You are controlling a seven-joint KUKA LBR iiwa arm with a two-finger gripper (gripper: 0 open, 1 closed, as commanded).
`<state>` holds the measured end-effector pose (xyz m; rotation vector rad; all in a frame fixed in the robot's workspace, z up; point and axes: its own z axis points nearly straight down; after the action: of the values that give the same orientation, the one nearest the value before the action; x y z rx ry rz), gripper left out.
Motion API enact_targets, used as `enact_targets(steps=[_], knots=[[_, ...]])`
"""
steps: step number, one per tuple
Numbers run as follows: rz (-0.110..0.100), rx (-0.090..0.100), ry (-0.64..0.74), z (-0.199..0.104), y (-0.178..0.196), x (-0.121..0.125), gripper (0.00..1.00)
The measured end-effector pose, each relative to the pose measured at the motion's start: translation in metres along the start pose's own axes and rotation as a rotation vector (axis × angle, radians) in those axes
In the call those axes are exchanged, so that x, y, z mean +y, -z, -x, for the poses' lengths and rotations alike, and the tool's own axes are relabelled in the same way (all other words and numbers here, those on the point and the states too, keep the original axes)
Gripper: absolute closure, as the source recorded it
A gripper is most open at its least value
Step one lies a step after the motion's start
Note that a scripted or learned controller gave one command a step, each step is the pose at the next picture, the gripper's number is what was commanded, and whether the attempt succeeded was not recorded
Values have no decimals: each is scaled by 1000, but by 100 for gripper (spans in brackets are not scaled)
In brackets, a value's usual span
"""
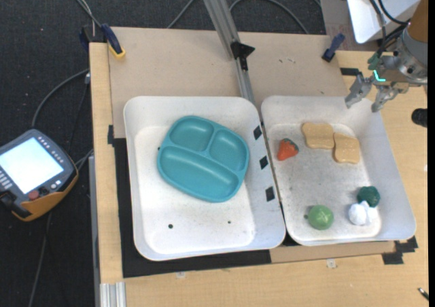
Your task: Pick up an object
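My gripper (367, 98) hangs open above the far right corner of the right bin (402, 183), with nothing between its fingers. Below it in that bin lie two tan bread slices, one (317, 135) nearer the middle and one (346, 149) to its right. A red strawberry (287, 149) sits at the bin's left side. Near the front lie a green apple (320, 216), a white piece (358, 214) and a dark green broccoli (369, 195).
The left bin (146, 231) holds a teal divided plate (202, 157). A metal pole (219, 7) slants across the back of the bench. A blue clamp (333, 46) sits at the back right, and a tablet (30, 173) lies off the bench at left.
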<state>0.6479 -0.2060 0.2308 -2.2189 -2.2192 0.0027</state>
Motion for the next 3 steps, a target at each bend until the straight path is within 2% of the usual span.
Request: enact_targets(steps=[1, 2, 3], knots=[[4, -1, 1, 0, 2, 1, 0], [-2, 1, 2, -6, -55, 9, 0], [-4, 1, 2, -11, -118, 5, 0]])
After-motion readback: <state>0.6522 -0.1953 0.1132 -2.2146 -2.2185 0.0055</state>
